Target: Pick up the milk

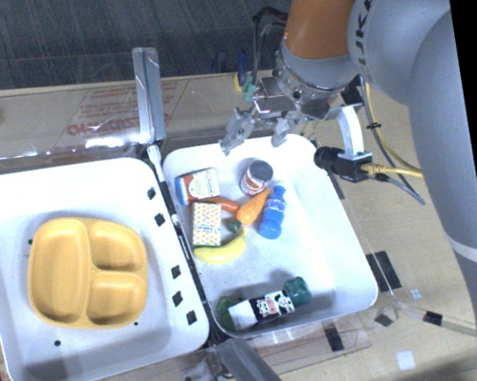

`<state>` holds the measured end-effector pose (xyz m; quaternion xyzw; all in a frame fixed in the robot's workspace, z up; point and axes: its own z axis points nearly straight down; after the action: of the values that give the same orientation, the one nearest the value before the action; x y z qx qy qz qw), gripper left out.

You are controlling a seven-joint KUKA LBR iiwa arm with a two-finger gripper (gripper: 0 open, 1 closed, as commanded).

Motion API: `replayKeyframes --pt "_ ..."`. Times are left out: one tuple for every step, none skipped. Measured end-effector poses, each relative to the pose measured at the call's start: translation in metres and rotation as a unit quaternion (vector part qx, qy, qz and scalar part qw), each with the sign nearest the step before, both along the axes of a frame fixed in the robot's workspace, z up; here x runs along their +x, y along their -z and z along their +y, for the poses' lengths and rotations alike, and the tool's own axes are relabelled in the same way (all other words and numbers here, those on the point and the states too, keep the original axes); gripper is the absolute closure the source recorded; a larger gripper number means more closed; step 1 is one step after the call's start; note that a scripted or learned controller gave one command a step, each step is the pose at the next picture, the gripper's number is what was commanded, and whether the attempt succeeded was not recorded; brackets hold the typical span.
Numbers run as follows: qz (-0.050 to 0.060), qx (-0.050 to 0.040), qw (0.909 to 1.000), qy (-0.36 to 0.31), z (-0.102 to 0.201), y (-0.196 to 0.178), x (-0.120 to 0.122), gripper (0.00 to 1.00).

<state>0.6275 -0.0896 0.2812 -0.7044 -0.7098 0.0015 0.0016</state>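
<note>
We see the gripper [256,130] hanging over the far rim of the right bin [341,241], its two pale fingers spread and holding nothing. The milk [270,306], as we read it, is the small bottle with the black-and-white cow-print label and green ends, lying on its side near the bin's front wall. From the gripper it lies at about six o'clock, well apart, with a cluster of other goods between them. Its long axis runs roughly nine to three o'clock, so we judge the fingers would need to close across its short width.

Between them sit a small carton [198,186], a round can [256,175], a carrot [254,208], a blue bottle [270,213], a printed box [207,224] and a banana [222,250], all smooth, toy-like plastic or card. The left bin [4,294] holds a glossy yellow divided tray [85,270].
</note>
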Motion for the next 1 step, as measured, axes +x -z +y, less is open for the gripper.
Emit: replayKeyframes --pt "0.000 -0.0005 0.9978 -0.066 0.1672 0.0735 -0.0074 0.00"
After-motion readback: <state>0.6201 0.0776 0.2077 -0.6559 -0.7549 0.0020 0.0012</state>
